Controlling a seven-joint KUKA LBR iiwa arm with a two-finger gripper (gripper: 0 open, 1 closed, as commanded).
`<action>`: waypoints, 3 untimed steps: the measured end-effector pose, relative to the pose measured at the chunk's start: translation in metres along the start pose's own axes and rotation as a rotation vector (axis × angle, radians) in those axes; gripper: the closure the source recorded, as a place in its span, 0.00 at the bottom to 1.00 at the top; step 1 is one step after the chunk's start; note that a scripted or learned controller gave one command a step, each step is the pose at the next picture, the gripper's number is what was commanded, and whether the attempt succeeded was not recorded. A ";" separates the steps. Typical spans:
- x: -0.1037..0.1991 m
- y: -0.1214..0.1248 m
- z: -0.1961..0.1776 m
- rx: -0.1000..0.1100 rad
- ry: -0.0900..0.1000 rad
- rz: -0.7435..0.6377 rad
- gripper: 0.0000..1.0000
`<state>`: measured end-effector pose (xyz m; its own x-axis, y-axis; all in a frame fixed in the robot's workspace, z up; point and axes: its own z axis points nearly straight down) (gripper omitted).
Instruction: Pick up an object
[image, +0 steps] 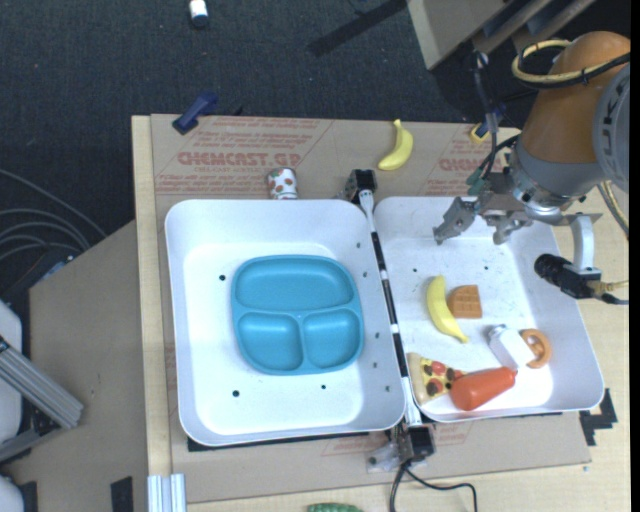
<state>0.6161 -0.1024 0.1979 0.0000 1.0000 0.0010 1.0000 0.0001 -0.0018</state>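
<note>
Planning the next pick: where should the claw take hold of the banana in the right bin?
Probably across the banana's thick middle, coming straight down from above. It lies flat and lengthwise; the cracker crowds its right side, so close the claw carefully there.

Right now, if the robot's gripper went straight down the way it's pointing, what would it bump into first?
Probably just the bare white floor of the right bin. The gripper hangs open near that bin's far end, and the banana and brown block lie nearer the camera. Height is hard to judge from this slanted view.
</note>
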 end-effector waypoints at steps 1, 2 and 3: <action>-0.036 0.050 0.114 -0.001 -0.001 0.001 0.00; 0.005 0.051 0.113 0.000 0.000 -0.002 0.00; 0.004 0.051 0.103 -0.001 0.000 -0.002 1.00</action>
<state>0.6670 -0.0979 0.0953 -0.0019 1.0000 0.0007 1.0000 0.0019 -0.0012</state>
